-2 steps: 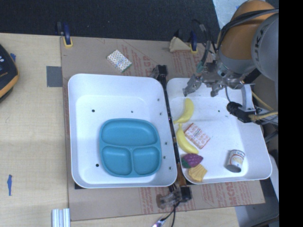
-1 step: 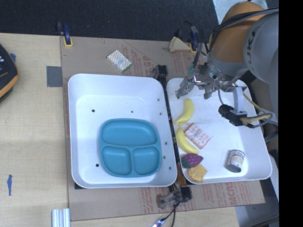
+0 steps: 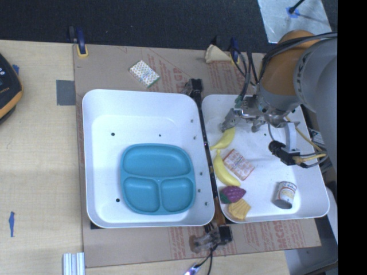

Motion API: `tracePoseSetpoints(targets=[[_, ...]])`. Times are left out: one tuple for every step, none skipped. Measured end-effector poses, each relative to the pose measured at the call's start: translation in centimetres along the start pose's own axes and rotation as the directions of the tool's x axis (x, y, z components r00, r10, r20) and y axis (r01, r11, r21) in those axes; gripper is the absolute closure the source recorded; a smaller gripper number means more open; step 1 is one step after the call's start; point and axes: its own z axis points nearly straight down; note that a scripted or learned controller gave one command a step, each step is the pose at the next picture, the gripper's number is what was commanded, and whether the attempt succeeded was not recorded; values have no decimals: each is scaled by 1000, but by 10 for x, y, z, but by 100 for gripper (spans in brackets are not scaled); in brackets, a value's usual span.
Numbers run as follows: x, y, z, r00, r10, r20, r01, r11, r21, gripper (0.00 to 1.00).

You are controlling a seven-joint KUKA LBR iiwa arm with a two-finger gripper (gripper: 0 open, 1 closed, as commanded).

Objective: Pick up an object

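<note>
1. Objects for picking all lie in the right bin [image 3: 312, 208]: two bananas, one [image 3: 225, 139] near the bin's upper left, a second [image 3: 223, 169] just below it along the left wall.
2. Clear-wrapped pink packet [image 3: 238, 164] sits beside the lower banana, touching or nearly so.
3. Purple grape cluster [image 3: 232, 194] and a yellow-orange piece [image 3: 239, 209] crowd the lower left corner, close together.
4. Small can [image 3: 284, 194] stands apart toward the lower right.
5. Hand [image 3: 248, 114] hangs over the bin's upper part, just above the upper banana; cannot tell whether it is open or closed. Nothing seen in its grip.
6. Cables and a black fitting [image 3: 285, 152] trail from the wrist across the bin's right half.
7. Left bin [image 3: 97, 113] holds a blue divided plate [image 3: 156, 177].
8. Desk [image 3: 34, 171]: patterned packet [image 3: 144, 73] above the left bin.
</note>
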Motion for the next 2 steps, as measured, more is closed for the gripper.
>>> tracePoseSetpoints(targets=[[10,-2,11,1000,-1,-1,1,1000,0,0],[9,-2,0,1000,-3,0,3,1000,1,100]])
